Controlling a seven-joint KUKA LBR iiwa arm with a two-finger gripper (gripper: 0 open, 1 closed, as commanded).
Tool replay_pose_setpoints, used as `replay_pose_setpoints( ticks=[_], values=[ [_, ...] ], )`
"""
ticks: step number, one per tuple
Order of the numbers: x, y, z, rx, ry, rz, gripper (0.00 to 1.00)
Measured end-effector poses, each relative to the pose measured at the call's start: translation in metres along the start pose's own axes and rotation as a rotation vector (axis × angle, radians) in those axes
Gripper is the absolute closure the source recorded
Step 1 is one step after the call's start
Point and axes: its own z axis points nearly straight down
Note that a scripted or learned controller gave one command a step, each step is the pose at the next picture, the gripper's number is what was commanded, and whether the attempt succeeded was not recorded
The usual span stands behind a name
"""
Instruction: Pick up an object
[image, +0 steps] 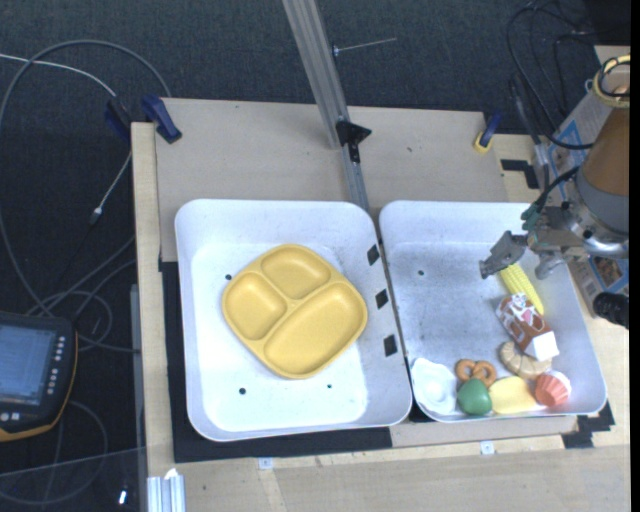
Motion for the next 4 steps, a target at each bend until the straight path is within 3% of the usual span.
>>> replay_pose_setpoints(
  ticks=[1, 4],
  values=[
    [0.000, 0.000, 0.000, 0.000, 0.000, 0.000, 0.00],
    [0.003, -0.010, 0.136, 0.006, 0.001, 0.001, 0.00]
  ],
)
